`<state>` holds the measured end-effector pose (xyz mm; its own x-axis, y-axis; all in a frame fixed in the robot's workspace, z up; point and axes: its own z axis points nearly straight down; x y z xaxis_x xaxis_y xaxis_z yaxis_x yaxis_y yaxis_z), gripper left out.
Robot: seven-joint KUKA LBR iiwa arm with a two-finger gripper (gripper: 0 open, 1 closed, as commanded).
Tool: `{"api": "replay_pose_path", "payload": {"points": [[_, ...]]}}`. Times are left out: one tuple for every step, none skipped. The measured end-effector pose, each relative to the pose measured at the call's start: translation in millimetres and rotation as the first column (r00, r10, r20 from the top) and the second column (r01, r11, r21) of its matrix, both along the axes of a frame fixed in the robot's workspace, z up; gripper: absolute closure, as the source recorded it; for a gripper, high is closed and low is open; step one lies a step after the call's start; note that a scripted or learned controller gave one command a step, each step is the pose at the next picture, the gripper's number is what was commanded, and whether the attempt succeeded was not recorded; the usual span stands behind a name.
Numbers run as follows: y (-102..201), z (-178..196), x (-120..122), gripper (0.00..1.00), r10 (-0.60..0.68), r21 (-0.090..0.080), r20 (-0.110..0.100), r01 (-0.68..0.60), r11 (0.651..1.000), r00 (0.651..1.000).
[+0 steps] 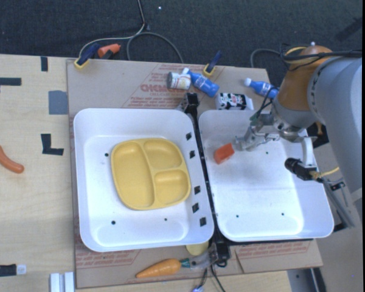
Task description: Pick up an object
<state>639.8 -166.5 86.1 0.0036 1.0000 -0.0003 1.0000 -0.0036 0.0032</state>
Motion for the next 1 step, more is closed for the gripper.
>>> {"api": "replay_pose_path", "payload": {"points": [[28.1, 1.1, -35.4, 1.00, 0.003, -0.002, 0.003, -0.003, 1.000, 1.000]]}}
